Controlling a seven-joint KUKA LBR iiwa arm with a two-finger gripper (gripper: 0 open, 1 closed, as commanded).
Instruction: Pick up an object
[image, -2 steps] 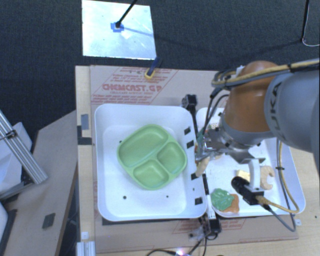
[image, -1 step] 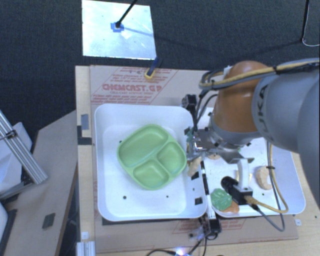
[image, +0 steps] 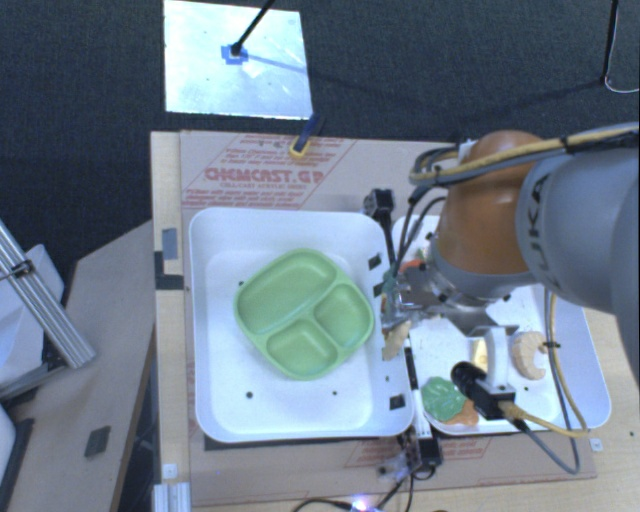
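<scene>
Arm low over right bin (image: 590, 400), gripper (image: 397, 335) at its left wall; jaws' state unreadable. Green toy (image: 441, 396) unlifted; pick pending.

Dark carpeted floor (image: 80, 90) surrounds the pale wooden counter (image: 110, 300); a shiny metal plate (image: 238, 60) lies on the floor beyond it.
</scene>
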